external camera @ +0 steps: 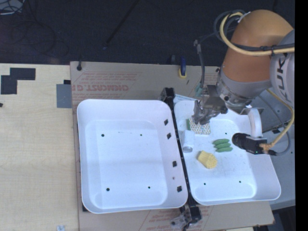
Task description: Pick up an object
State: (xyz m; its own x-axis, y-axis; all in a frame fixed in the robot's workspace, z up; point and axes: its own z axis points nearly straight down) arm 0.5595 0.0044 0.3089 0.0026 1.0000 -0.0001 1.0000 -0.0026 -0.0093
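Observation:
My gripper (202,118) hangs over the far left part of the right bin (240,189). Directly beneath its tip lies a small white piece with green dots (200,127), touching or nearly touching the fingers. A thin green strip (188,124) lies just left of that piece. A pair of green pea pods (222,145) sits in the middle of the bin, and a yellow corn cob piece (207,159) lies nearer the front. A small grey object (187,148) rests by the bin's left wall.
The left bin (91,177) sits beside the right one, with a black divider (175,143) between them. Both stand on a brown cardboard sheet (120,81) on the wooden bench.

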